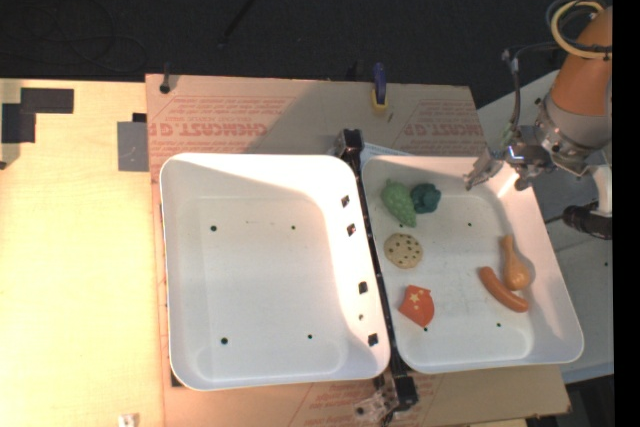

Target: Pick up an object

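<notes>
Cardboard [300,120] print – mirrored, unreadable; gripper [497,167] state – cannot tell, above right bin [560,335].

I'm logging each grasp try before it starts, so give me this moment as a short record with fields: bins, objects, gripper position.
bins: left bin and right bin, side by side
right bin contents: green toy, teal object, round cookie, red piece, orange sausage, tan gourd shape
gripper: over the right bin's far right corner, apart from all objects
held: nothing seen between the fingers
</notes>
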`<act>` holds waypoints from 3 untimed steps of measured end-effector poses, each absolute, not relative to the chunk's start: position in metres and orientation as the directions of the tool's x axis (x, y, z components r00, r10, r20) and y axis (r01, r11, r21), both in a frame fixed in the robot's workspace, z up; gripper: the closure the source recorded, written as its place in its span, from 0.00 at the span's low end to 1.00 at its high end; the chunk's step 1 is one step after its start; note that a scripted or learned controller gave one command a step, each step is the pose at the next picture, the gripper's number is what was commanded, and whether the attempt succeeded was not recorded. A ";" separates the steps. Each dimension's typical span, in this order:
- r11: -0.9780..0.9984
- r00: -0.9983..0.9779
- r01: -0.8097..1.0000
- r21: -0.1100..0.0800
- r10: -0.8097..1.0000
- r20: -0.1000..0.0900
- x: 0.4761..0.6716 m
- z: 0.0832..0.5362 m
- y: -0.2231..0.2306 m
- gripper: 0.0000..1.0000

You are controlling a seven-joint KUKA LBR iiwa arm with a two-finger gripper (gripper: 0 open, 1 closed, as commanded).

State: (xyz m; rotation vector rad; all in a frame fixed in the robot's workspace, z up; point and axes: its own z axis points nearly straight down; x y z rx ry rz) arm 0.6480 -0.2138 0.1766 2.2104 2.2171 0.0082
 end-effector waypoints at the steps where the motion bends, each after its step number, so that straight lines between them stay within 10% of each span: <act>1: 0.006 -0.006 1.000 -0.001 1.000 -0.001 0.644 0.181 -0.213 1.00; 2: 0.003 -0.003 1.000 0.016 1.000 -0.004 0.620 0.384 -0.183 1.00; 3: -0.002 0.002 1.000 -0.010 1.000 0.002 0.596 0.299 -0.202 1.00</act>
